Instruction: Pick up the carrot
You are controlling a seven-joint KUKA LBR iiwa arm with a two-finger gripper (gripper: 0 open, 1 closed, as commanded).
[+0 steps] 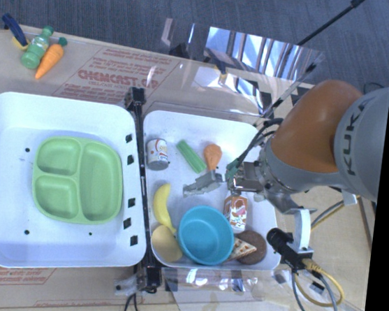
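Two white bins on the surface (105,77), claw (209,181) low in the right bin (184,125), fingers' spread cannot be told, carrot (212,155) just beyond it beside a green stick (191,156), "KUKA" on the arm (347,145), "CHEMCAST" printed on the surface.

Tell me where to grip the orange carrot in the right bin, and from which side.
Grip the carrot across its thick upper half, coming straight down from above. It lies flat, tapering toward the gripper, with bare floor on both long sides.

cam: one, fixed overhead | slanted down | both bins (135,179) in frame
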